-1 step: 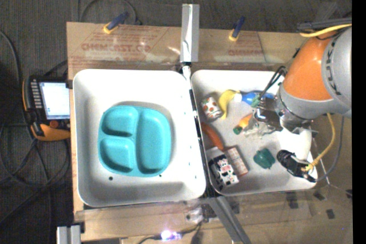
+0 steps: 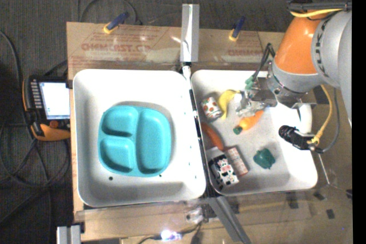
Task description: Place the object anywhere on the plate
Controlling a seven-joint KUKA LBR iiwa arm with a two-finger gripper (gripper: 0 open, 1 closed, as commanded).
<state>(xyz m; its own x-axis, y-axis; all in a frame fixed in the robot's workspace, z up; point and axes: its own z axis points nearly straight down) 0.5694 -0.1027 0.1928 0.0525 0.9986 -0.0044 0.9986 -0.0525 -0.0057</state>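
A turquoise divided plate [image 2: 137, 140] lies in the left white bin [image 2: 86, 180]. My gripper [image 2: 246, 104] hangs over the upper middle of the right bin [image 2: 297, 177]. It sits just above an orange carrot-like piece with a green end [image 2: 247, 123] and right of a yellow object [image 2: 228, 98]. The carrot piece lies on the bin floor, partly under the gripper. I see nothing held in the gripper.
The right bin also holds a white cup with orange spots [image 2: 211, 107], an orange piece [image 2: 213, 135] by the left wall, a red-and-white box [image 2: 236, 160], a black-and-white item [image 2: 223, 171] and a dark green object [image 2: 264, 158].
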